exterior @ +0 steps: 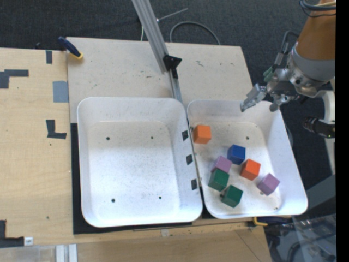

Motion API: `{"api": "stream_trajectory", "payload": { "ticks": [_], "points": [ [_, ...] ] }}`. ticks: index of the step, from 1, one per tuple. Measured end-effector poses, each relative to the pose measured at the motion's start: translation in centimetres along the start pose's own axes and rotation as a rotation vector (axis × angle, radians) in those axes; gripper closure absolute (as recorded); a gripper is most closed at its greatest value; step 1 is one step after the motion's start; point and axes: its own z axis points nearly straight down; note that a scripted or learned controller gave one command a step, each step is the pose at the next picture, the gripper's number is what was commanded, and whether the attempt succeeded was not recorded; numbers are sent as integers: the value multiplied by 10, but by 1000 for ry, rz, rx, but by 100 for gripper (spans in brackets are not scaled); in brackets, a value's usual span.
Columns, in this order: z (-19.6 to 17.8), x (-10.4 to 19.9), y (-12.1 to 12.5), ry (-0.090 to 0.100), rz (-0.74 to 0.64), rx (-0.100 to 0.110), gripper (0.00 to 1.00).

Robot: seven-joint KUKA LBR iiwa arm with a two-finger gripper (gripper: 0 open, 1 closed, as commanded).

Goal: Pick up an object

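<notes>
Writing/labels: none legible anywhere; grey and dark tape bits on the wood bench (32, 162) at far left carry no text.
Gripper (260, 101): at the upper right rim of the right bin (288, 162), hung from the grey wrist w/ orange band above.
Opening: fingers look spread apart, approx. moderate gap; one fingertip (246, 105) pokes left over the bin's back edge.
Holding: nothing betw. the fingers; no block touching them.
Orange cube (202, 134): nearest block, down and to the left of the gripper, alone near the bin's left wall.
Blue cube (236, 153): below the gripper, slightly left, well apart from it.
Second orange cube (250, 169): just below-right of the blue one, almost straight under the gripper.
Purple cube (222, 164): left of the second orange cube, touching or nearly touching the green cube (218, 179) beneath it.
Second green cube (232, 195): farthest down from the gripper, near the bin's front edge.
Second purple cube (268, 184): below the gripper, a bit right, tilted.
Left bin (87, 146): far left of the gripper, speckled w/ dark marks.
Metal rail (150, 26): slants up-left from betw. the bins, well left of the gripper.
Blue-yellow clamp (71, 48): far upper left on the board.
</notes>
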Motion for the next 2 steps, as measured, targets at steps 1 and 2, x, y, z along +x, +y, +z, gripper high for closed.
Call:
{"api": "stream_trajectory", "payload": {
  "ticks": [1,2],
  "points": [
    [-32,-41,-93,-2,7,-2,0],
    [-38,-15,-116,1,-1,0,0]
  ]
}}
